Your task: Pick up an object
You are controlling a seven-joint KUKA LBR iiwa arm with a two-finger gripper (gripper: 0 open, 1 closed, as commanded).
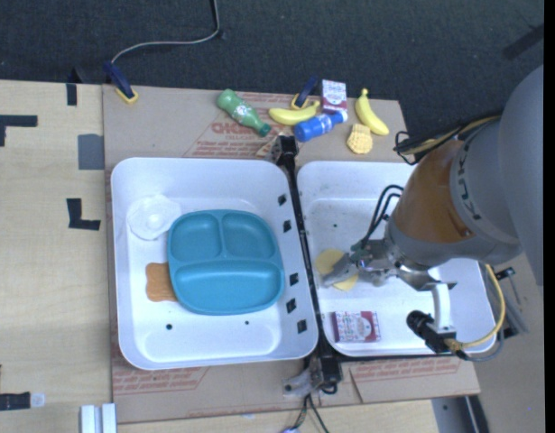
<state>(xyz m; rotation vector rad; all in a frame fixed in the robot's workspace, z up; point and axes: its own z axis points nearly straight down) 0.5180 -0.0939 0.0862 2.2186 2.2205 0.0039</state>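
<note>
Nearest the camera in the right bin [494, 327] lies a small red-and-white packet [355, 326], flat on the floor close to the front wall and just inside the divider; it looks light and thin, hard to get fingers under. Just behind it, the gripper [338, 271] sits low over a yellow piece [335, 269], apparently a small plastic toy food, so probably light, stiff and somewhat slick. Its fingers reach the piece, but I cannot tell whether they are spread around it or pressed shut on it. A pinch across its narrow width would likely be best. The piece lies near the divider between the 2 bins, so room is tight on that side and open toward the bin's back. In the left bin [124, 242] a blue divided plate [226, 262] covers an orange slab [157, 282], with a clear cup [151, 216] behind. Farthest off, beyond both bins, sit a green bottle [242, 112] and 2 bananas [372, 114]
</note>
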